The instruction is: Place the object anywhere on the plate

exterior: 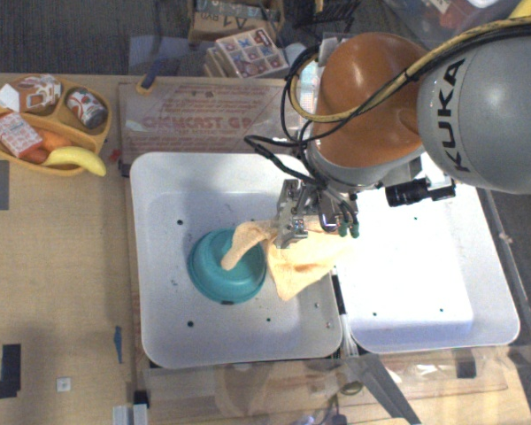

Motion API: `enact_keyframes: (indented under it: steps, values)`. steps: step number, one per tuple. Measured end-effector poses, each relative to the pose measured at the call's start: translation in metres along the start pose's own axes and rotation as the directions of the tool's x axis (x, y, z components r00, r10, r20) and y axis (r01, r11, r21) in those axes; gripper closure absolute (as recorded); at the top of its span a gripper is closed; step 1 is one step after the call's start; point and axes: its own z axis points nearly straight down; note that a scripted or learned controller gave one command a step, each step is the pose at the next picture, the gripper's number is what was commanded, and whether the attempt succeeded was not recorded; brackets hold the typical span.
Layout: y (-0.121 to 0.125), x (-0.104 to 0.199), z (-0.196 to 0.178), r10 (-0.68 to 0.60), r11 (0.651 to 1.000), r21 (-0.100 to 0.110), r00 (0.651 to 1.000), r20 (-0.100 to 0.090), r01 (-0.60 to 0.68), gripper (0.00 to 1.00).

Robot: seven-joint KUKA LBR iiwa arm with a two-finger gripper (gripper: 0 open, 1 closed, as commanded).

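The hand point(294, 231) hangs over the right half of the left shallow white plastic bin point(159, 193), its two metal fingers clenched on the upper edge of a crumpled pale yellow cloth point(294, 264). From that grip the cloth spreads two ways: one fold trails left and drapes over the rim of the round teal plate point(219, 269), touching it, while the larger part sags onto the bin floor just beside the plate's right side. The plate sits near the middle of the left bin. Above the hand rise the orange band point(367, 96) and the grey arm point(487, 104), looped with black and yellow cables. The right white bin point(434, 273) adjoins the left one. Both rest on a light wooden worktop point(53, 282). At its upper left corner stands a yellow divided tray point(4, 144) holding toy food, a banana point(75, 158) among it. A flat cardboard sheet point(203, 122) lies behind the left bin, and beyond it boxes and clutter sit on dark floor.
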Motion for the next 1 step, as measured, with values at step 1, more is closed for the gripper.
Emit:
enact_keyframes:
  steps: [1]
  values:
    - [-0.0001, -0.0002, -0.0003, 0.0, 1.0, 0.0, 1.0, 0.001, 0.0, 0.0]
